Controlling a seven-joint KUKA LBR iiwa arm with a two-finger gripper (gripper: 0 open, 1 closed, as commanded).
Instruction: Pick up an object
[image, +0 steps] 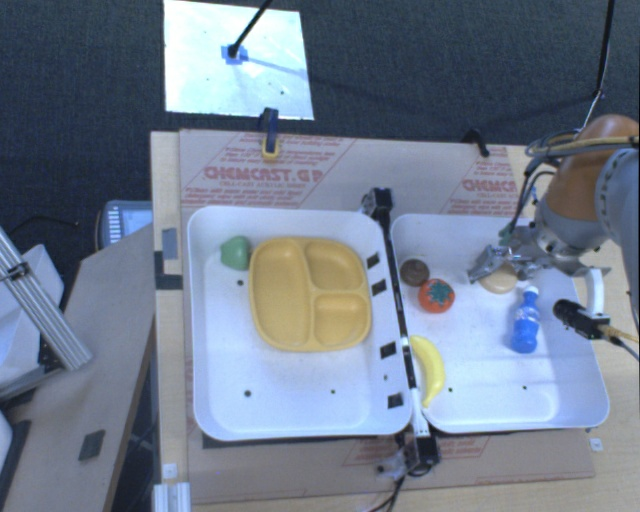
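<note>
In the right bin (560, 405), my gripper (496, 267) hangs at the far side, right over a small beige object (498, 283) and touching or nearly touching its top. A blue bottle (524, 324) lies just to the right and nearer the camera. To the gripper's left sit a red-orange tomato-like fruit (436, 295) and a brown ball (414, 271). A banana (431, 367) lies along the bin's left wall. The arm's grey wrist and orange band (590, 175) come in from the right.
The left bin (215, 400) holds a yellow divided plate (308, 293) and a green object (235, 252) at its far left. A black divider (392, 300) runs between the two bins. A black cable end (578, 318) hangs over the right bin's right side.
</note>
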